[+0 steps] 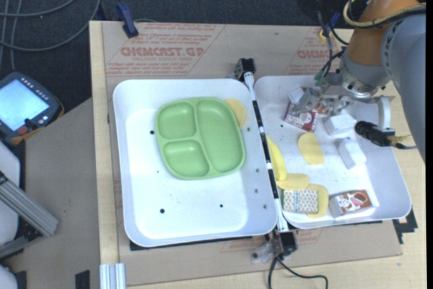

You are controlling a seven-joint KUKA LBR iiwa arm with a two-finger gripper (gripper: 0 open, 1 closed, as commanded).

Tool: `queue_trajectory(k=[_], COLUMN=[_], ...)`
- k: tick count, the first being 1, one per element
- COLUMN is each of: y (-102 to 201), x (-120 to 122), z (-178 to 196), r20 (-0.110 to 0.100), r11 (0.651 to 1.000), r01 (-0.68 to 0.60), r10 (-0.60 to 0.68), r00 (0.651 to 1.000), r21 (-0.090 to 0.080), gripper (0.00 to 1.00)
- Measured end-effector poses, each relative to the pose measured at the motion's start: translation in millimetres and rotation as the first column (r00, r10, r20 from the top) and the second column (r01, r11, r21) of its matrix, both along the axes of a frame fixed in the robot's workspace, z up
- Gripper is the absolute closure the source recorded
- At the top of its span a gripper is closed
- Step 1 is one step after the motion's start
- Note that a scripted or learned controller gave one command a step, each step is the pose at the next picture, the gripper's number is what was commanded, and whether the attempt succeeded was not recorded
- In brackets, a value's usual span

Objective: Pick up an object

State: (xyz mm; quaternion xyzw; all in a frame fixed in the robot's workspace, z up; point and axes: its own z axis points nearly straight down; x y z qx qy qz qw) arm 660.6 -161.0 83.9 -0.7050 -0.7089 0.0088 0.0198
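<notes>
Nearest, a patterned packet (300, 201) and a red-printed packet (353, 202) are lying at the front of the right bin (399, 196), their labels too blurred to read. To the left, a green divided tray (199, 137) is sitting in the left bin (135, 166). Red lettering is running across the cardboard (169, 51) behind it, only "CAST" legible. Yellow pieces (311, 149) are crowding the right bin's middle. At its back a red-and-white packet (300, 118) is lying flat and askew, its long axis unclear. The gripper (323, 101) is hanging over the packet's right edge; whether it is spread or closed, I cannot tell.
</notes>
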Motion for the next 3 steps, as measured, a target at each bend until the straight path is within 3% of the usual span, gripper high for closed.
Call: queue_trajectory(k=[1, 2, 3], y=[20.4, 42.3, 29.9], x=[-46.5, -3.7, -1.0], z=[4.5, 3.0, 2.9], r20=[0.048, 0.002, -0.007], r11=[1.000, 1.000, 1.000], r01=[0.006, 0.019, 0.015], r10=[-0.005, -0.019, -0.015], r00=[0.999, 1.000, 1.000], r21=[-0.016, -0.022, -0.002], gripper=[0.00, 0.00, 0.00])
